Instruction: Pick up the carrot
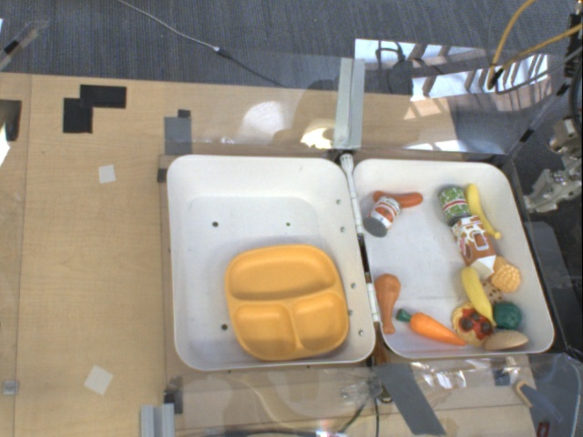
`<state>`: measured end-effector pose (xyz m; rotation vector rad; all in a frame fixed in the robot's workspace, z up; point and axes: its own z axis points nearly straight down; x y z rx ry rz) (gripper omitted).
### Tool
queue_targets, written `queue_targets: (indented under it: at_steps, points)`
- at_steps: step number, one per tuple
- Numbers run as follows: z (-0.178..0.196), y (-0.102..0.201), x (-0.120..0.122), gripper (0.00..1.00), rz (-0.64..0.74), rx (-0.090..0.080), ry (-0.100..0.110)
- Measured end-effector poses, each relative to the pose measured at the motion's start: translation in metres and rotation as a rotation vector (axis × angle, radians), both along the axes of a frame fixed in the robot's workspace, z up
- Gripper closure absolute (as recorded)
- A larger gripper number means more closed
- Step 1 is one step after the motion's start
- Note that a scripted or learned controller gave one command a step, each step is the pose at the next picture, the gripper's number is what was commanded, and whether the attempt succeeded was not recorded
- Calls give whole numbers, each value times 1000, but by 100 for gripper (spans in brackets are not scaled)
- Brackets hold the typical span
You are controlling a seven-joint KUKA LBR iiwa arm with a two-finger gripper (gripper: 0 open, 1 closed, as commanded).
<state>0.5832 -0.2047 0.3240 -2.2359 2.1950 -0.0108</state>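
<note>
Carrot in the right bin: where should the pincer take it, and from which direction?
Grip the carrot across its thick orange middle, coming straight down from above. It lies flat near the bin's front wall, green top toward the chicken drumstick, tip toward the toy pile; closing across its width avoids both.

A pale wooden table (82, 271) with black markers (93, 106) near its upper left corner and small square tape patches (98, 380). Beyond its far edge lies dark grey ribbed carpet floor (273, 12), crossed by a thin cable (146, 15). Yellow cables (528, 25) loop at upper right. Bright light glares on the table's far edge.
</note>
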Motion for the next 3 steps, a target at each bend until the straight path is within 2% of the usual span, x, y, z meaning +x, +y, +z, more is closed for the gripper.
queue_targets:
  at_steps: [1, 2, 3]
  points:
    - [20, 10, 88, 100, 126, 1, 0]
    - [-16, 56, 87, 100, 70, 3, 4]
    - [22, 49, 87, 100, 126, -1, -2]
